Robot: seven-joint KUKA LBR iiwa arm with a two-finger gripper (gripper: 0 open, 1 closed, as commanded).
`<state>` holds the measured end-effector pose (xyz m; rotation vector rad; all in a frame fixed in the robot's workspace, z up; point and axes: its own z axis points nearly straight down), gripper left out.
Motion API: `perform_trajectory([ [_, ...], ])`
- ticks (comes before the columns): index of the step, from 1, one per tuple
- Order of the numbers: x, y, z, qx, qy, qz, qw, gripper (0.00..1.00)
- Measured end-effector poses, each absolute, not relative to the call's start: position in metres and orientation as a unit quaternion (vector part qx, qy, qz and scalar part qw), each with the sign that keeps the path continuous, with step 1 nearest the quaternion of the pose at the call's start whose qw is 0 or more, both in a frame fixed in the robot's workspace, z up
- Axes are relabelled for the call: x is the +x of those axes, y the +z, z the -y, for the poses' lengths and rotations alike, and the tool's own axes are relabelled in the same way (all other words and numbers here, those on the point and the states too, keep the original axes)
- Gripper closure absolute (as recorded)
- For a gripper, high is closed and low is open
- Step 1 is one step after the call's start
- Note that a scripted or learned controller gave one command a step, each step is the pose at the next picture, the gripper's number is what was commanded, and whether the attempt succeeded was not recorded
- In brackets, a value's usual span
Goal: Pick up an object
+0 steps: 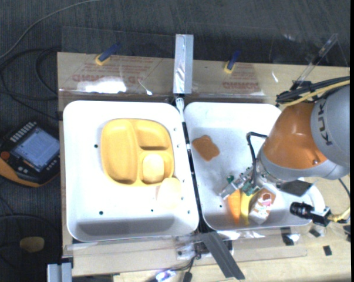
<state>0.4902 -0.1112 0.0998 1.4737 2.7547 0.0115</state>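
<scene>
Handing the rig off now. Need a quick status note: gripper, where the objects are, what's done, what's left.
Gripper: low in the right bin, over the cluster at its front; finger state unreadable from this angle.
Objects: orange-yellow item and a small white-red item just under the gripper; brown flat piece further back. Left bin holds a yellow divided tray with a pale round piece beside it.
Done: arm is positioned at the cluster.
Left: confirm a grasp, then lift.

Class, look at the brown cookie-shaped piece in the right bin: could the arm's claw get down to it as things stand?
Probably yes. The brown piece lies alone on the right bin floor, and the claw sits nearby.
</scene>
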Motion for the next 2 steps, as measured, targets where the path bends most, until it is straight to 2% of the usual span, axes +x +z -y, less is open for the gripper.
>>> perform_trajectory([
  [1, 0.558, 0.227, 0.047, 0.518, -0.0010, -0.855, 0.000, 1.00],
  [2, 0.545, 0.183, 0.072, 0.527, -0.0017, -0.850, 0.000, 1.00],
])
